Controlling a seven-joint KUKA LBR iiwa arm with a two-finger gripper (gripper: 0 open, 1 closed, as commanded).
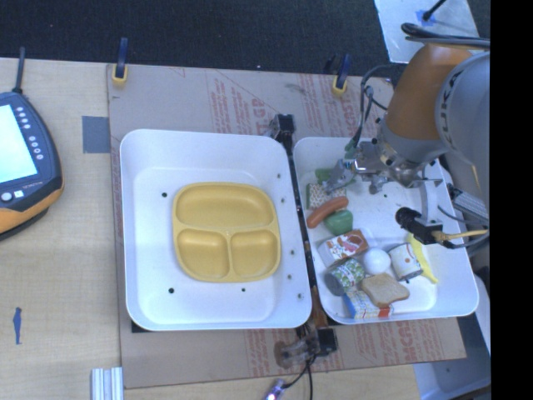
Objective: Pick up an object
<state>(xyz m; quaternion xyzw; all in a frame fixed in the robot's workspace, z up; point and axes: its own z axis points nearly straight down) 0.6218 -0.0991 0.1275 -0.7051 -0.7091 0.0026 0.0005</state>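
Hand [343, 172] grip unclear | hot dog [326, 211] long axis slants up-right

The 2 white bins [133, 223] look like smooth, shiny plastic. The yellow tray [225, 230] with 3 parts is smooth plastic, a bit dull. The bench [50, 307] looks like pale wood. A brown board [208, 98] under the bins looks like matt cardboard.
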